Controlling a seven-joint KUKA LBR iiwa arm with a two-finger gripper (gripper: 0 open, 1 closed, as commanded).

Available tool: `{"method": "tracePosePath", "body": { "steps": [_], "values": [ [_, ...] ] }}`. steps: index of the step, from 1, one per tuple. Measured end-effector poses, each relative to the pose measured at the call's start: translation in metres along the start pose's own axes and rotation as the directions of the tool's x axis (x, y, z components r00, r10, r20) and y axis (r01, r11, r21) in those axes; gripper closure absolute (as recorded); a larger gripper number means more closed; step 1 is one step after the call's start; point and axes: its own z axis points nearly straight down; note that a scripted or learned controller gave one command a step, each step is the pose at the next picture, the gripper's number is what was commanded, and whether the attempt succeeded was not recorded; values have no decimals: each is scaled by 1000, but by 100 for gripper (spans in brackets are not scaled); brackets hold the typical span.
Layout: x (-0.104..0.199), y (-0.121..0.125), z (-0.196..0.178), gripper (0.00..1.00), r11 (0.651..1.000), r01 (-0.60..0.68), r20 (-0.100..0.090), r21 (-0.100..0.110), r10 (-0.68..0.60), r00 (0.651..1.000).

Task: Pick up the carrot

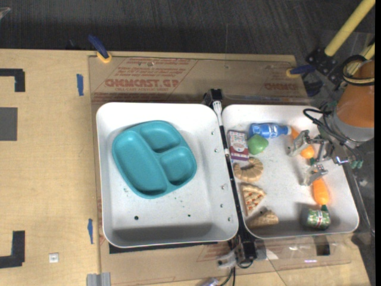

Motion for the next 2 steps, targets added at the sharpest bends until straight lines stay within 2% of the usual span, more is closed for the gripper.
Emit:
{"method": "tracePosePath", "body": {
  "steps": [1,2],
  "values": [
    [-6,1,-15,100,1000,2,15,4,-2,1000],
    [25,0,-2,100,957,290,5,-1,-290,957]
  ]
}}
